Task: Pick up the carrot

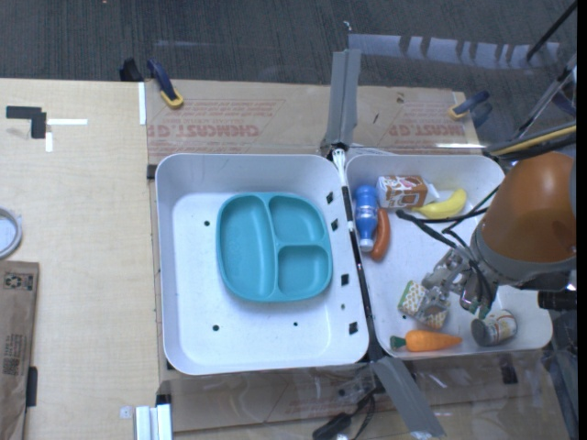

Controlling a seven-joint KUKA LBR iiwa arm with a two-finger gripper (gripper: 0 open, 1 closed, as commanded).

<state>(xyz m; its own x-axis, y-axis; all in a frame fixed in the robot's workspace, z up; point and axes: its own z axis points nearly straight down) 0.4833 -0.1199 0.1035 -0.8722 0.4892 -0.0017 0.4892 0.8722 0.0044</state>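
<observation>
My own arm (537, 218) runs off the right edge and hides the right bin's (440, 159) wall beside it. My claw (449, 282) is a blurred tangle, fingers unreadable. It covers part of the cracker (415, 298) under it. The can's (493, 329) label is too small to read.

cardboard sheet (275, 122) | upside-down red print | reads "CHEMCAST GP"
</observation>
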